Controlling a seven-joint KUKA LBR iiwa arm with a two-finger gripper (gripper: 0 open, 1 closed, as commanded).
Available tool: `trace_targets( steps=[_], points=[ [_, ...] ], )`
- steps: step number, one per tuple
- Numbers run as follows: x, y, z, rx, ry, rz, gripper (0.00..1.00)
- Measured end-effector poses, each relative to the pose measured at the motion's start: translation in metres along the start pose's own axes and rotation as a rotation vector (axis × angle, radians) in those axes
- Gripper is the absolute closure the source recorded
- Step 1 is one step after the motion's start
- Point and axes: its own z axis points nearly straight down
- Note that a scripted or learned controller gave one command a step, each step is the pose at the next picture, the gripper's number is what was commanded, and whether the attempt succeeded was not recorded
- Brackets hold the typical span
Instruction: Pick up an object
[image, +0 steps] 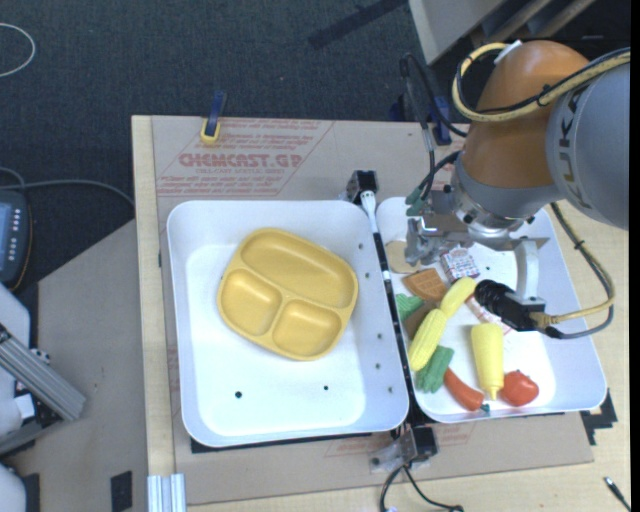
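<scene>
Toy food crowds right bin (578, 372): corn cob (437, 325), yellow bottle (488, 358), tomato (519, 388), carrot (462, 390). Claw (452, 262) low over pile's far end, state cannot tell. Best descend on one isolated piece, away from bin wall. Left bin (190, 300) holds yellow divided plate (288, 293)

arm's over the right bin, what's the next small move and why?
Probably lower straight down a little. The tool sits above the toy food pile, near the banana and corn cob, with nothing visibly between its fingers, so no grasp is confirmed.
</scene>
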Motion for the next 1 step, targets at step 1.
trace_targets(
  steps=[1],
  points=[
    [-0.0062,-0.0043,0.0199,0.007,0.000,0.001,1.00]
  ],
)
